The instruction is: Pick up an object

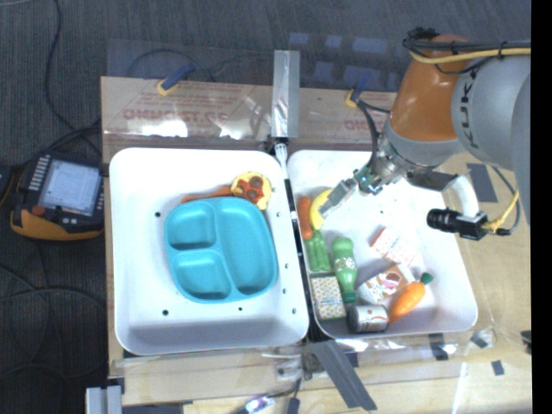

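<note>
Two white bins sit side by side under my camera. The left bin point(129, 317) holds a blue divided tray point(220, 248) with a small yellow-and-red toy point(252, 186) at its top edge. The right bin point(457, 313) carries the pile I'm meant to pick from.

My gripper point(343, 193) hangs over the upper left of the right bin, its thin fingers reaching toward a yellow banana point(317, 210) that lies against the wall between the bins. The fingers look narrow, nearly together, with nothing visibly between them, so I count nothing as held.

I judge the main risk to be that wall: the banana lies so close to it that one finger may strike the rim or slide off the curved, smooth plastic skin. Just below it, two green bottles point(332, 261) and an orange piece point(304, 218) crowd in, so a low approach could nudge them or pinch two things at once.

Further down lie a patterned box point(327, 297), a round can point(371, 317), a tapered orange carrot point(407, 297) and a small flat carton point(392, 244). All look hard, glossy and slippery.
</note>
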You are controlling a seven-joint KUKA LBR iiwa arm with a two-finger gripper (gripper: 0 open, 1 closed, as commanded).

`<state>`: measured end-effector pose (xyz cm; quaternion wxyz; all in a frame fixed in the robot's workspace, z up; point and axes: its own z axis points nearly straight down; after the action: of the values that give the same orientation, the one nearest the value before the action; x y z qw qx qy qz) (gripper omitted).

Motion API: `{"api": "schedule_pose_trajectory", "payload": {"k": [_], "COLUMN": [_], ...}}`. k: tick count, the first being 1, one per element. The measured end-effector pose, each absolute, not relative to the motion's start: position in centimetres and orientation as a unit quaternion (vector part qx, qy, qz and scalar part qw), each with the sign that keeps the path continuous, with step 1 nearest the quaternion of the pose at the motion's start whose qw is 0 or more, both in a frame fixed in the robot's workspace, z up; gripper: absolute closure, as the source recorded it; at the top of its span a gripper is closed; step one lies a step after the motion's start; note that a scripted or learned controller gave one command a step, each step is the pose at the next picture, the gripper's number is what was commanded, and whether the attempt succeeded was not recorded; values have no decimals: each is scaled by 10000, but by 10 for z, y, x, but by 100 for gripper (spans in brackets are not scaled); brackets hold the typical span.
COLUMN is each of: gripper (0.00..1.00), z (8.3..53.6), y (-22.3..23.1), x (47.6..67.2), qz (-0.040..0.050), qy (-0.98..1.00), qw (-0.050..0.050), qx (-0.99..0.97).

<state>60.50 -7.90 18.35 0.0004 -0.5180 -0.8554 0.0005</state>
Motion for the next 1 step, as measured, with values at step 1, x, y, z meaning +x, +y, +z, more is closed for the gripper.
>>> {"api": "schedule_pose_trajectory", "payload": {"k": [1], "gripper": [0], "z": [99], "y": [-99], "x": [645], "qz": [-32], "qy": [-8363], "qw": [-64], "qx": [-5483]}}
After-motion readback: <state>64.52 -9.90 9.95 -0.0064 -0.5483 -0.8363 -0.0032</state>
